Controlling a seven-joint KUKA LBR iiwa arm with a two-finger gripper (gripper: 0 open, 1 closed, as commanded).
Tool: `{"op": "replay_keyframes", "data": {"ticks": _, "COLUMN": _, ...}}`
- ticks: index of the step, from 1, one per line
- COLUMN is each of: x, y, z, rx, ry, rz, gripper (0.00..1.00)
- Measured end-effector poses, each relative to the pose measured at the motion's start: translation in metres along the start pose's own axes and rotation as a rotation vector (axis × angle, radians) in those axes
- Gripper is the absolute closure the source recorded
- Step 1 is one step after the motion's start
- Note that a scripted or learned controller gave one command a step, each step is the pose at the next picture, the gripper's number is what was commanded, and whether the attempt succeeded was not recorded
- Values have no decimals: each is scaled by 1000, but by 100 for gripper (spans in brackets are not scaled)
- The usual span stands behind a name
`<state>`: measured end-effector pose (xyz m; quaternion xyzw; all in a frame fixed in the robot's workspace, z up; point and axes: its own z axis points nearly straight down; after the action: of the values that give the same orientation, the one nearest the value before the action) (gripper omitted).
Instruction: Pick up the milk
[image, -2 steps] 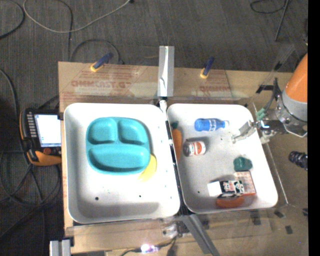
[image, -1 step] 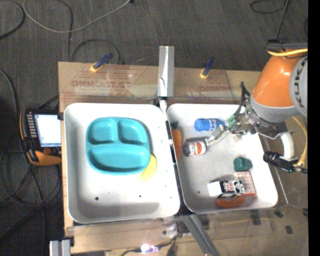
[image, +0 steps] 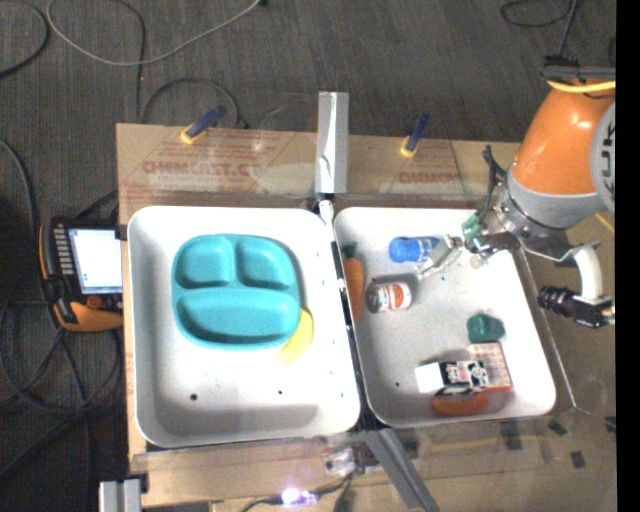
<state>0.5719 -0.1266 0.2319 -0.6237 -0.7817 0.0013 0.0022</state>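
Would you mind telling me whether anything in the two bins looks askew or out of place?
The milk carton lies on its side in the right bin, partly atop something orange. A yellow item pokes from under the teal tray.

The arm (image: 570, 150) is cut off by the right edge, so its upper links cannot be seen. A yellow object (image: 298, 338) lies partly hidden beneath the teal divided plate (image: 236, 290). An orange-red object (image: 462, 403) is mostly covered by the milk carton (image: 464, 374). The carton's print is too small to read.
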Motion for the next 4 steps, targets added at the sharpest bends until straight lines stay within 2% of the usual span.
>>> {"op": "replay_keyframes", "data": {"ticks": 1, "x": 17, "y": -23, "z": 132, "rx": 2, "ry": 1, "rz": 7, "gripper": 0}}
{"op": "replay_keyframes", "data": {"ticks": 3, "x": 4, "y": 64, "z": 144, "rx": -12, "ry": -5, "rz": 404, "gripper": 0}}
{"op": "replay_keyframes", "data": {"ticks": 4, "x": 3, "y": 65, "z": 136, "rx": -12, "ry": -10, "rz": 401, "gripper": 100}}
